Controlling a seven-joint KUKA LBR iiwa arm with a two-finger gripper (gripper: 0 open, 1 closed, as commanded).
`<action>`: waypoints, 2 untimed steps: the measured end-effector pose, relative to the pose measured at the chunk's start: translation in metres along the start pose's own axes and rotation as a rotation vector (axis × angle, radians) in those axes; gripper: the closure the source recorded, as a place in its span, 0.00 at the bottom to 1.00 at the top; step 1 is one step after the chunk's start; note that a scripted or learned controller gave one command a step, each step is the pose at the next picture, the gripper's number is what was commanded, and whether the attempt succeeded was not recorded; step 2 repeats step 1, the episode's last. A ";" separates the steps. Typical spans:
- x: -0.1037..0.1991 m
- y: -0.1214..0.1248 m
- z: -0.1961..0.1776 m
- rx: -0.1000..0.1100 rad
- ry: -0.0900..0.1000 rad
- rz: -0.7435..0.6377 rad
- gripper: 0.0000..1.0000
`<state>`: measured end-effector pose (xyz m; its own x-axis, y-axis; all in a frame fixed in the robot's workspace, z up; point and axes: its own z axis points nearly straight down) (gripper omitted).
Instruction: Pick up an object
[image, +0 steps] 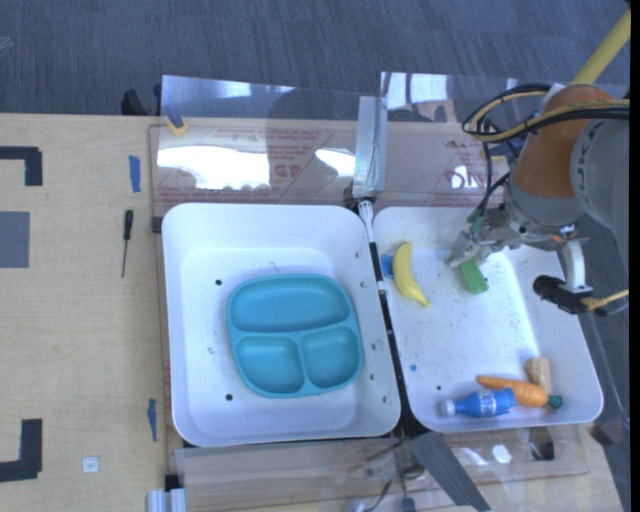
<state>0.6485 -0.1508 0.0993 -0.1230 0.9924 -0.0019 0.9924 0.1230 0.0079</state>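
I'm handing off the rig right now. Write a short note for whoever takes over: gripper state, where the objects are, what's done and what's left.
Gripper: low over the far part of the right bin, right at the green block; a hold on it is not confirmed.
Right bin: banana near the left wall; carrot, blue bottle and a small tan piece at the near edge.
Left bin: teal divided plate.
Done: arm positioned at the block.
Left: secure a grasp and lift one object clear.
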 end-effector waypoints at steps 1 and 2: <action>0.079 0.013 -0.093 -0.007 0.001 -0.060 1.00; 0.079 0.013 -0.093 -0.007 0.001 -0.060 1.00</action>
